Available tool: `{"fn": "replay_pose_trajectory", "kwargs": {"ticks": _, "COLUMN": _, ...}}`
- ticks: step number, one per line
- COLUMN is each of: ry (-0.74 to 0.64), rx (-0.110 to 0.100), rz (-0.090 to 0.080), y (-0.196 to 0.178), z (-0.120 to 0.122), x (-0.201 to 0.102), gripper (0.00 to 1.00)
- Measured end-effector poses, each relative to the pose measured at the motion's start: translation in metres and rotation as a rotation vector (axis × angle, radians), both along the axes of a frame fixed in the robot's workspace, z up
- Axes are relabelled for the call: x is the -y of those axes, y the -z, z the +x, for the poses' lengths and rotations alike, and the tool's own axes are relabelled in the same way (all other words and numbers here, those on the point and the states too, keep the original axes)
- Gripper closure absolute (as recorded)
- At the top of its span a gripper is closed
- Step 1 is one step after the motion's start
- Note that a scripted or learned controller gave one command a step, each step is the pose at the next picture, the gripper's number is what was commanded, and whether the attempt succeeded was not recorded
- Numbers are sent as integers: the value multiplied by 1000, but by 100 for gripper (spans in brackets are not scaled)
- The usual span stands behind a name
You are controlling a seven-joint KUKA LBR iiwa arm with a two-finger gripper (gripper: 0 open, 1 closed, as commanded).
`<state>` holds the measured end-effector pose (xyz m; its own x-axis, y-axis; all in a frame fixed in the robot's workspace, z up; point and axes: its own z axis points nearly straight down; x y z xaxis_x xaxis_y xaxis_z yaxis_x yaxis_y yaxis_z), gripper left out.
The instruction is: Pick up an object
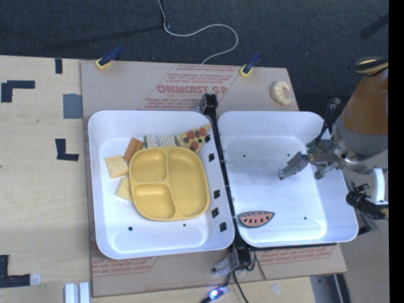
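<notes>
A watermelon slice toy [255,218] lies near the front edge of the right bin [265,137]. In the left bin [113,232] a yellow divided plate [169,183] rests over small food toys: crackers [117,166], a brown piece [132,148] and a pizza-like slice [194,136]. My gripper [303,165] hangs over the right part of the right bin, up and to the right of the watermelon slice, with nothing seen between its fingers. One dark finger [292,166] points left and down.
A pale croissant-like toy [282,92] lies on the cardboard behind the right bin. A white cable [208,30] loops across the back. Blue-and-yellow clamps [109,57] hold the cardboard. The arm's orange band [369,106] stands at the right.
</notes>
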<state>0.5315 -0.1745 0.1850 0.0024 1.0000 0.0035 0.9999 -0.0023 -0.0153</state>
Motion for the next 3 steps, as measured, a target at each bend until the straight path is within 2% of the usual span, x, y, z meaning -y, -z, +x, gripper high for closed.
{"fn": "replay_pose_trajectory", "kwargs": {"ticks": 1, "ry": -3, "rx": 13, "rz": -3, "y": -7, "z": 3, "x": 0, "gripper": 0}}
{"fn": "replay_pose_trajectory", "kwargs": {"ticks": 2, "ry": -4, "rx": 8, "rz": -2, "y": 57, "z": 3, "x": -3, "gripper": 0}}
{"fn": "replay_pose_trajectory", "kwargs": {"ticks": 3, "ry": -4, "rx": 14, "rz": -5, "y": 103, "z": 3, "x": -4, "gripper": 0}}
